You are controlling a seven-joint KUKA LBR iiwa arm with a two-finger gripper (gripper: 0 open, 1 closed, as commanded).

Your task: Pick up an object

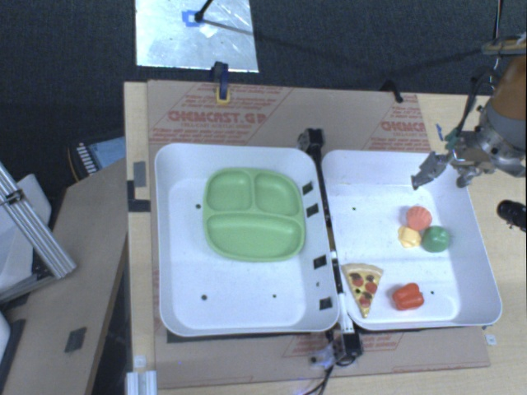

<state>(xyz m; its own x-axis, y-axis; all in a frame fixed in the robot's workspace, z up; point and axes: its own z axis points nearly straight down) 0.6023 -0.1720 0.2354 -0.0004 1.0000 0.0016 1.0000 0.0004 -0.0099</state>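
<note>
Overhead, two shallow white plastic bins [239,323] sit side by side; the left one bears a green divided plastic plate [251,215]. Over the right bin's far corner hangs the grey two-finger gripper [445,174], fingers spread and holding nothing. Below lie a toy pizza slice [363,286], a red pepper [408,296], a green ball [436,238], an orange-red fruit [418,217] and a small yellow piece [408,236].

Red print is showing on the brown board [247,113] under the bins: near its top left the word is reading roughly "CHEMCAST GP", upside down to the camera. A second red print is sitting near the top right corner, too blurred to read. Nothing else is carrying legible text.
</note>
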